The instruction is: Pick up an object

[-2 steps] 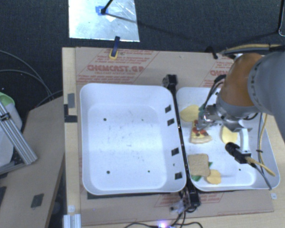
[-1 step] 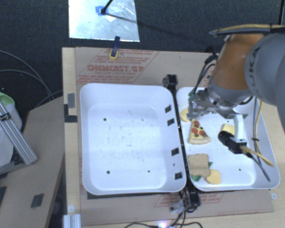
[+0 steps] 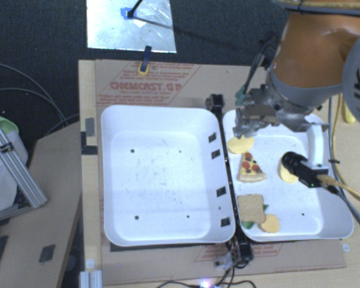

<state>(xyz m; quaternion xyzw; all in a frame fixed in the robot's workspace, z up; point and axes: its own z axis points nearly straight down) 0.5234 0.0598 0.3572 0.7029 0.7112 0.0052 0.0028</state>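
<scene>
In the right bin (image 3: 333, 221), my gripper (image 3: 245, 129) hangs low at the back left corner, just above a flat yellow piece (image 3: 240, 144) and touching or almost touching its top edge. In front of that lies a toy pizza slice (image 3: 251, 168). A toy sandwich (image 3: 251, 209) with a green edge rests near the bin's front, and a small round yellow piece (image 3: 270, 224) lies beside it. Another yellow piece (image 3: 285, 173) sits mid-bin, partly hidden. Nothing shows between the fingers.
The left bin (image 3: 114, 179) stands alongside, with black clips (image 3: 217, 155) on the shared rim. Both bins rest on cardboard (image 3: 162, 83). A shiny metal sheet (image 3: 132, 17) lies behind them. An aluminium frame (image 3: 9, 161) stands at the far left.
</scene>
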